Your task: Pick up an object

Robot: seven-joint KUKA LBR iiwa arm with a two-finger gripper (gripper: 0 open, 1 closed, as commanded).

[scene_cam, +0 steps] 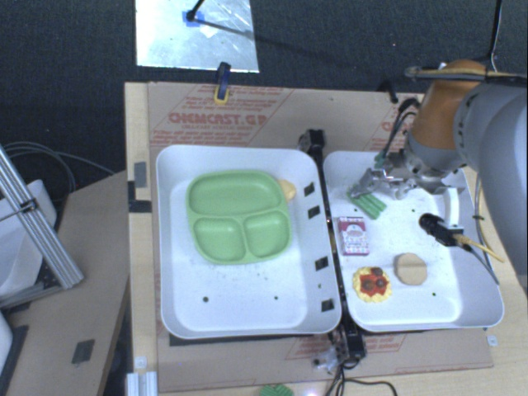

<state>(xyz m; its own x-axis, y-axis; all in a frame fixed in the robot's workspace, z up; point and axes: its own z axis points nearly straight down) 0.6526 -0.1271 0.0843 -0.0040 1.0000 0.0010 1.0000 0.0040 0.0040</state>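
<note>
The arm point(487, 130) leans low over the right bin point(429, 308), probably to work its far-left part. The plate point(239, 217) lies in the bin left of the right bin and looks too broad for a pick. The gripper point(367, 192) is in the right bin's far-left part; I cannot tell how wide it stands. A box point(353, 236), pizza point(371, 284) and disc point(410, 269) lie apart toward the right bin's front. The likely target, a green block point(373, 207), lies just under the gripper.

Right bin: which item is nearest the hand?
The green ridged piece, right beside the hand. The red-and-white box, tan disc and yellow round toy lie farther from it.
</note>
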